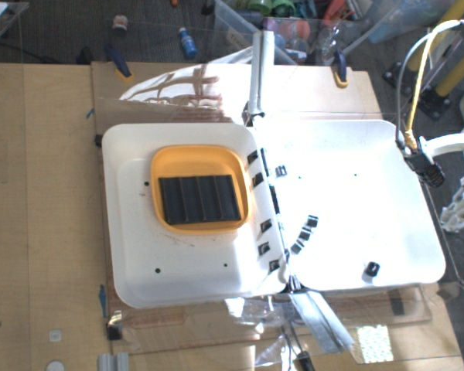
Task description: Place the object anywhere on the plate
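Observation:
An orange plate (pixel 164 167) with rounded corners sits in the left white bin (pixel 131 230), slightly toward the back. A black ridged rectangular object (pixel 199 199) lies flat on the plate and covers most of its floor. Nothing touches the object or the plate.
The right white bin (pixel 348 199) holds a small dark piece (pixel 371 270) near its front right and a short black strip (pixel 304 234) near the divider. Black clips (pixel 264 199) line the seam between the bins. A metal post (pixel 257 72) stands behind. Cables (pixel 419 157) hang at the right.

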You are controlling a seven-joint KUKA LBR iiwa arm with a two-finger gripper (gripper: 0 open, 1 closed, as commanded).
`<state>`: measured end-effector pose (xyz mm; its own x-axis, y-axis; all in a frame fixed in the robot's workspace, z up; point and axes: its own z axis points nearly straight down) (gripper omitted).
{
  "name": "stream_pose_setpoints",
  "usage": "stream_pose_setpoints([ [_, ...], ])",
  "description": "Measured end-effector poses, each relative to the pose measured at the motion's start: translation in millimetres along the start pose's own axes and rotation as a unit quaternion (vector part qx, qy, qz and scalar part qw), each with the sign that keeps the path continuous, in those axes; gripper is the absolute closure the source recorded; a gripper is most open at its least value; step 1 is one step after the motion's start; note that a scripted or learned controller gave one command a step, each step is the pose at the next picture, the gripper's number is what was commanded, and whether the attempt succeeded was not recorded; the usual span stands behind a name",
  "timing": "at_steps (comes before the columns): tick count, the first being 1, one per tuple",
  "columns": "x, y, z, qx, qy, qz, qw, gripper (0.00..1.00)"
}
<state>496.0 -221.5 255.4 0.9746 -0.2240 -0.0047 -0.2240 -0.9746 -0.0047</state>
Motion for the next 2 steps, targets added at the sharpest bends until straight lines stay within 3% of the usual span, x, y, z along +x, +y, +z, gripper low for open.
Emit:
stream_pose_setpoints([
  [1,-8.8,0.7,-138.4,0.001,0.004,-0.015,0.9999,1.00],
  [2,-2.2,1.0,-30.7,0.000,0.000,-0.010,0.9999,1.00],
])
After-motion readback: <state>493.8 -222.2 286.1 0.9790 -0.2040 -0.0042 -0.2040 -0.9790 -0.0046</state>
